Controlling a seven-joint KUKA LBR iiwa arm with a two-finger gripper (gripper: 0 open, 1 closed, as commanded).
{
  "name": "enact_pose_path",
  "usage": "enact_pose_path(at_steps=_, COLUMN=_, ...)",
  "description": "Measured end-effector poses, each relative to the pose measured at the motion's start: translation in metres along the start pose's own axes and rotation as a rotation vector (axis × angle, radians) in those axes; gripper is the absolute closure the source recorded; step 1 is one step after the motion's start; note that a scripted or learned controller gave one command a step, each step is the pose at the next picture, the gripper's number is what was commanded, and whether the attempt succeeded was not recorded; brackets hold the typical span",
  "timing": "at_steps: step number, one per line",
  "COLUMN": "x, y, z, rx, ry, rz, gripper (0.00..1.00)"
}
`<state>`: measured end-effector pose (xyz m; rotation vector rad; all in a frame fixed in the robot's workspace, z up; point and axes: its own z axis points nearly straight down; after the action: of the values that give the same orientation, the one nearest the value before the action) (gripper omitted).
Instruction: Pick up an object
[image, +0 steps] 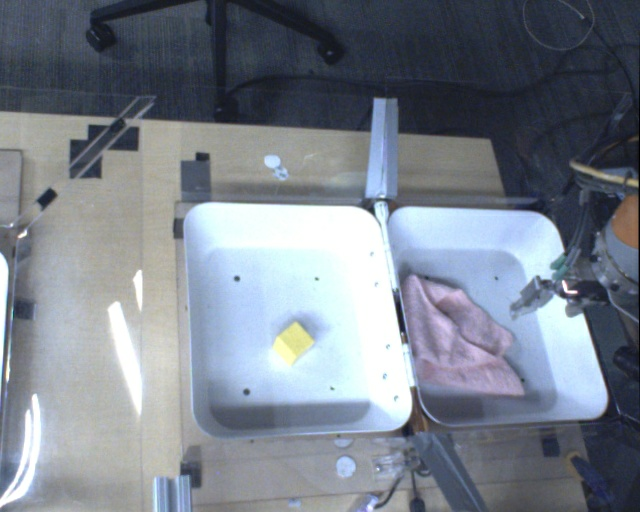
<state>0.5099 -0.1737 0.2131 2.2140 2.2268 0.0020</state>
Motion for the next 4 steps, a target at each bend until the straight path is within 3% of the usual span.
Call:
enact_pose_path(at_steps=1, x=0.023, y=-0.015, z=0.122, rx=-0.015, ry=-0.002, rz=0.09, gripper=0.0)
enact_pose_path(at_steps=2, x=-0.002, y=-0.018, z=0.122, rx=-0.015, ry=-0.001, rz=0.127, gripper=0.0)
enact_pose_path(at_steps=3, x=-0.001, y=-0.015, z=0.111, rx=-0.019, ry=-0.001, rz=0.124, gripper=1.0)
enact_pose_path(at_steps=4, x=0.051, y=-0.017, z=0.12, rx=-0.021, ry=-0.004, rz=0.317, gripper=1.0)
